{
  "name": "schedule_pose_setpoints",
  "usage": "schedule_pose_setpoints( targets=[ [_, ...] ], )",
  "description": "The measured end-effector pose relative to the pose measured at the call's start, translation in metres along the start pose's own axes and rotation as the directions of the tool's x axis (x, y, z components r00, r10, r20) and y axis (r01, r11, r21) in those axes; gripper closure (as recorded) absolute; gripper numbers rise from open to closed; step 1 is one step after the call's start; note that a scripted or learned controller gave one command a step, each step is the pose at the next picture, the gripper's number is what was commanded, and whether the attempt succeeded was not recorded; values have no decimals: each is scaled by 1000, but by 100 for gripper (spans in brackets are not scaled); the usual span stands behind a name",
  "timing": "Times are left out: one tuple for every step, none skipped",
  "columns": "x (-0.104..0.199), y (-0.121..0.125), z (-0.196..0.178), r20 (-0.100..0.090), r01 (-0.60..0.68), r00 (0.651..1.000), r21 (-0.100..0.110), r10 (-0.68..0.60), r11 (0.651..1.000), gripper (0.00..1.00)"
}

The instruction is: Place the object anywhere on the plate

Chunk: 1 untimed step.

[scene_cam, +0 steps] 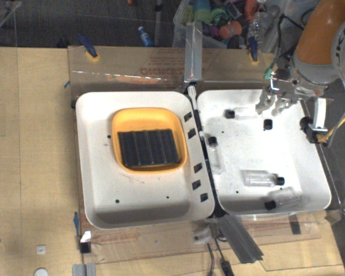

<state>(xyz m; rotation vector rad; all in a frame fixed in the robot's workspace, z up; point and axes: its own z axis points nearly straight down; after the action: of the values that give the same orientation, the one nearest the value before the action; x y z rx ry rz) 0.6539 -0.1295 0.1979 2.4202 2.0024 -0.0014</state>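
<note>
Object: several small clear vials with black caps lie in the right bin (pixel 316 171); which of them is the task's thing cannot be told.
Vial near front (pixel 261 180): on its side, cap toward the right, on the bin floor toward the near edge.
Front-corner vial (pixel 283 199): on its side at the near right of the same bin, cap toward the left, just beside the vial near front but apart from it.
Divider vial (pixel 213 152): along the left wall of the right bin, black cap at its far end.
Far vial (pixel 237 114): near the far wall, cap toward the left, just left of the gripper.
Small black piece (pixel 268 124): on the bin floor right under the fingertips; whether they touch is unclear.
Plate (pixel 119 121): orange-yellow, rounded square, in the left bin (pixel 92 177); a dark ribbed block (pixel 148 148) rests across its middle.
Gripper (pixel 271 105): over the far part of the right bin, fingers pointing down and spread slightly apart, nothing seen between them.
Arm (pixel 328 33): grey with the orange band, entering from the upper right.
Beyond the bins: a crate of coloured toys (pixel 230 7) at the far side of the bench.
</note>
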Motion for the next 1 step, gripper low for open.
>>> schedule_pose_setpoints(
  targets=[
    [-7,15,-38,0,151,989,-4,-151,989,100]
  ],
)
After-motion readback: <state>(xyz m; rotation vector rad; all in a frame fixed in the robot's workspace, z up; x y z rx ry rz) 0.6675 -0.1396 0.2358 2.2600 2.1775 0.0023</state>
